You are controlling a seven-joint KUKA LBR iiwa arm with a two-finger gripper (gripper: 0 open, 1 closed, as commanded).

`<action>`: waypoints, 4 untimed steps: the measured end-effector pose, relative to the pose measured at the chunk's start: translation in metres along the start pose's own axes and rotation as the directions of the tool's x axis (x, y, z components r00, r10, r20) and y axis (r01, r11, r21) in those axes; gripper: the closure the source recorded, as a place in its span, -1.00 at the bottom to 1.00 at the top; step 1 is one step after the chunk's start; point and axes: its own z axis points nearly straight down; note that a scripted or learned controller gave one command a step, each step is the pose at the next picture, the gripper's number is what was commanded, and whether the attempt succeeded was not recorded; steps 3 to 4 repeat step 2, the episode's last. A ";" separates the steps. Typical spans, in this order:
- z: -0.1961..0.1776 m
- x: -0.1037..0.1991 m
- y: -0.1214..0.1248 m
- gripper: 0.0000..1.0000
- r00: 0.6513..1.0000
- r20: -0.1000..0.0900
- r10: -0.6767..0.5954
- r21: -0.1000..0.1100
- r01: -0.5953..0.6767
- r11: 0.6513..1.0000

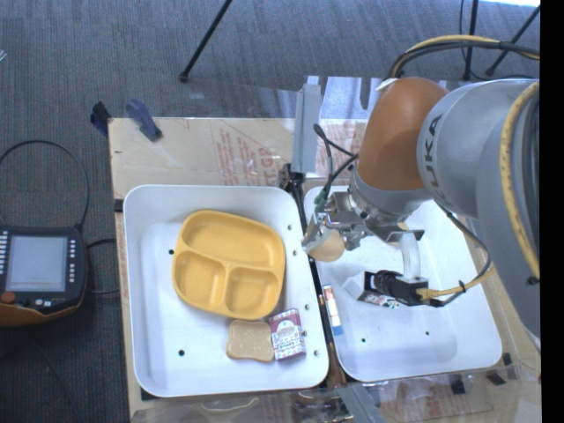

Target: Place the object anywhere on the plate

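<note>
you see: left bin – yellow plate, toast, red packet | right bin – tube | gripper grip: cannot tell

A dark grey ribbed carpet is seen across the upper part and the left side of the frame. A black tripod leg is planted on it at upper centre, and thinner stand legs are seen at the upper right, where bright light falls on the floor. A brown board lies at the centre, with blue tape at its upper left corner. A handheld control screen with a black cable is placed at the left edge.
</note>
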 end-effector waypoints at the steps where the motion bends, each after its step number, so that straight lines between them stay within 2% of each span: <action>1: 0.001 0.066 -0.009 1.00 1.000 0.001 0.000 0.001 0.000 1.000; 2: 0.001 0.064 -0.009 -1.00 1.000 0.002 0.003 0.001 -0.003 1.000; 4: 0.001 0.064 -0.009 -1.00 1.000 0.002 0.003 0.001 -0.003 1.000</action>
